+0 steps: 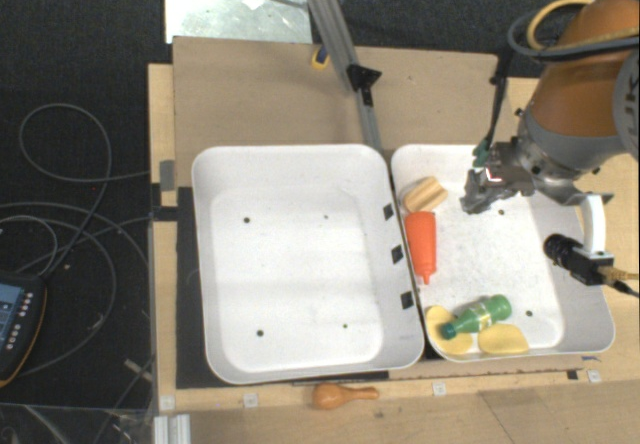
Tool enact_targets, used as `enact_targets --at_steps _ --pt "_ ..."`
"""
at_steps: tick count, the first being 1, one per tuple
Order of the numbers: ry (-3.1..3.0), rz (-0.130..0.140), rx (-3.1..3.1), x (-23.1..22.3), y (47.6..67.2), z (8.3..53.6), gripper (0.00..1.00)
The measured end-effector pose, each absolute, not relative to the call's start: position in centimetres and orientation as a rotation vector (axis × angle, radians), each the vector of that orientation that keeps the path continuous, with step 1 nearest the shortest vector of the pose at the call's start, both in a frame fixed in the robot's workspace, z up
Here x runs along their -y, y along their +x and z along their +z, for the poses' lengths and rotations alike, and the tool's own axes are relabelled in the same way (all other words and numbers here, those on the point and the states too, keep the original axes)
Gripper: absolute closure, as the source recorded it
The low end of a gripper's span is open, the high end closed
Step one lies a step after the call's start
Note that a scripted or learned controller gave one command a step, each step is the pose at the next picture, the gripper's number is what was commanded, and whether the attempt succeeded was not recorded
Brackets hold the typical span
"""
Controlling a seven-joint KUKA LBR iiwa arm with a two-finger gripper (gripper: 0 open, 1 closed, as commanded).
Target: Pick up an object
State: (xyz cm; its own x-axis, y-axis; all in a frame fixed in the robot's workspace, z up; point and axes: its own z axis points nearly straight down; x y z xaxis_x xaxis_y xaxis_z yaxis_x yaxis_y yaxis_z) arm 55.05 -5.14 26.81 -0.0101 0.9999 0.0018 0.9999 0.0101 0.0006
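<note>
Small tan pear-shaped object (343, 394) lies on brown worktop (430, 92) at front edge, just outside bins. Left shallow white bin (215, 172): nothing seen inside. Right shallow white bin (590, 322): tan cylindrical block (424, 194) near rear-left corner; orange carrot-shaped item (423, 244) just below it, along left wall; green plastic bottle (477, 316) lying across two pale yellow flat pieces (500, 339) at front. Tool (484, 194) hovers over rear of right bin, right of tan block, apart from it. Finger state: cannot tell. Nothing seen gripped.
</note>
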Motion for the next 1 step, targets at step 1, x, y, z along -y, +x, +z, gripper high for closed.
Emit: enact_targets --at_steps 1 --pt "-2.211 -0.006 2.234 0.22 56.25 27.18 1.0"
